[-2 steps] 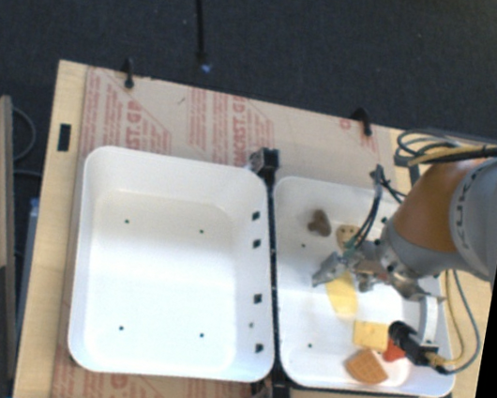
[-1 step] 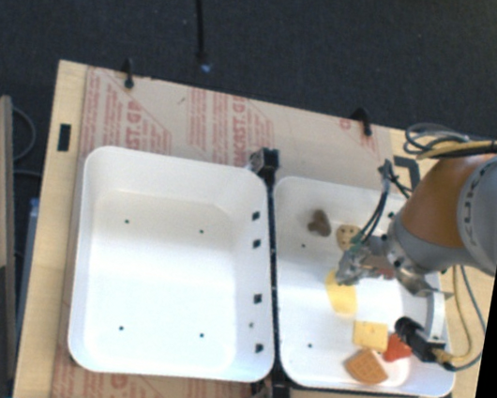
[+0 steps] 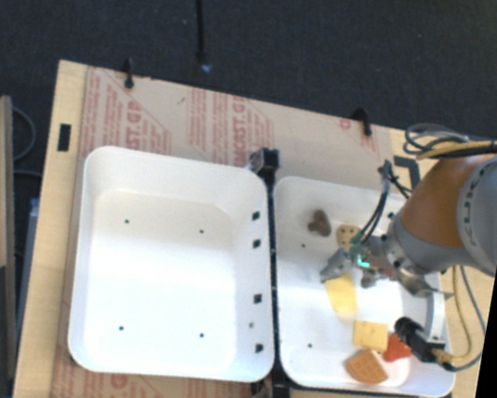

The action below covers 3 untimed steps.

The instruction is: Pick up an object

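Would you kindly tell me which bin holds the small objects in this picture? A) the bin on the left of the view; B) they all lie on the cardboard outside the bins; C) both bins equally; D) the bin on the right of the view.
D: the brown lump, the yellow blocks and the orange piece all lie in the right bin, under the arm's claw.

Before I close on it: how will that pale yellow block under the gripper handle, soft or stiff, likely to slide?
The pale yellow block looks like light foam, probably squashy. Lying flat on the smooth right bin, it may slide rather than roll.
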Tool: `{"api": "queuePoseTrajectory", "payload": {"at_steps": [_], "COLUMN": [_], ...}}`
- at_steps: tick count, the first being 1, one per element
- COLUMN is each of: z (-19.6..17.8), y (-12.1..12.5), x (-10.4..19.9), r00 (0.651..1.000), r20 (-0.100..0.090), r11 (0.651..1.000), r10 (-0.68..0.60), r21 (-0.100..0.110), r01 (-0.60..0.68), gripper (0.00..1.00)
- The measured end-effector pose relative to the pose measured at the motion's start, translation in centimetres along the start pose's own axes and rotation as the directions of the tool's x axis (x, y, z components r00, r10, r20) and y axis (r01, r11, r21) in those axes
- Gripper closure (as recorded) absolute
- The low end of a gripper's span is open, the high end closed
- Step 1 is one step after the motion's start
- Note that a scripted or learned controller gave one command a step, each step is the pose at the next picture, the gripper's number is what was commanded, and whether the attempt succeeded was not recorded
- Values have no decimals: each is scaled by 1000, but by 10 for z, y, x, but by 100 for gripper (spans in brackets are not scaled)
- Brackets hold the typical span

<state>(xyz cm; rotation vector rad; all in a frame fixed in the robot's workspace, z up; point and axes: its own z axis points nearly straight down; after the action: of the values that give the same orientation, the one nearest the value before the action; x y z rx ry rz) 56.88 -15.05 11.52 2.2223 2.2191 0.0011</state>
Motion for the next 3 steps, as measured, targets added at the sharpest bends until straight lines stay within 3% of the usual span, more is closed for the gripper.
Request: {"api": "queuePoseTrajectory", "payload": {"at_steps": [1, 2, 3], "z": [15, 4, 4], "y": [5, 5, 5], "x": [9, 8, 8], "r00": [1000, 1000, 1000], "r20": [0, 0, 0], "r11": [1000, 1000, 1000], "r10": [-2, 0, 1], "r21": [2, -1, 0], "r01": [2, 0, -1], "gripper": [0, 100, 0]}}
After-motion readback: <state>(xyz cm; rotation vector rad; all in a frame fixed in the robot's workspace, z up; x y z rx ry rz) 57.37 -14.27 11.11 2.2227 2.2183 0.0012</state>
